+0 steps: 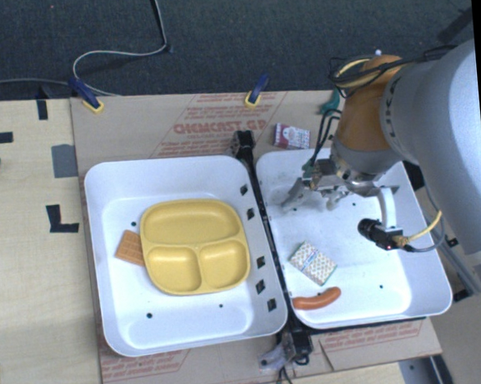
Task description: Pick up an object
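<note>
open floor in right bin, small box and sausage near its left wall

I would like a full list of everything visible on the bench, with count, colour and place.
left bin: one, white, left half of the bench
right bin: one, white, beside the left bin
divided plate: one, yellow, in the left bin
flat piece: one, brown, partly under the plate's left edge
small packet: one, white with pattern, in the right bin
sausage: one, orange-red, right bin, near front wall
small box: one, dark red and white, on the cardboard behind the bins
clamps: two, blue and yellow, rear cardboard edge
arm: one, grey with orange band, over the right bin
tool: one, grey, above the right bin's rear
</note>
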Controlling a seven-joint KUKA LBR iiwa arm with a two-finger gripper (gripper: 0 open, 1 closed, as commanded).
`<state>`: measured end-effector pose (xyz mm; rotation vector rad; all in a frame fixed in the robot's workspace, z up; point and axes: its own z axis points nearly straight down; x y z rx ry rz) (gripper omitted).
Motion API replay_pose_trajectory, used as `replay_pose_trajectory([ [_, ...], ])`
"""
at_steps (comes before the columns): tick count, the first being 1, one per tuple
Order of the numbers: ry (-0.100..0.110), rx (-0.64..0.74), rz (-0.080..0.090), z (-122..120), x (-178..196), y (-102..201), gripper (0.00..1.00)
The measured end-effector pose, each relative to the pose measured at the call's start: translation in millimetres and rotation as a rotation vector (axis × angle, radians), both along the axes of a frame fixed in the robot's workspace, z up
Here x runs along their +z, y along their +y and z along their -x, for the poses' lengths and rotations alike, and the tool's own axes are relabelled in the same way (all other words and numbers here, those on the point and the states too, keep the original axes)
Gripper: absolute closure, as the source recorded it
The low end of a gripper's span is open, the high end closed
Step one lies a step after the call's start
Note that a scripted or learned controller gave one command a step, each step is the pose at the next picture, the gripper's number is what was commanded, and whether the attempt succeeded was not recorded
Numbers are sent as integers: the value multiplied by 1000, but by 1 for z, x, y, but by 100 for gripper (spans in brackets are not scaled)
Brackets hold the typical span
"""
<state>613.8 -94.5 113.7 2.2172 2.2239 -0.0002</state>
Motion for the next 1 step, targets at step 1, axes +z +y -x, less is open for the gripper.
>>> replay_pose_trajectory([
  [1,-2,-2,0,41,-28,-5,0],
])
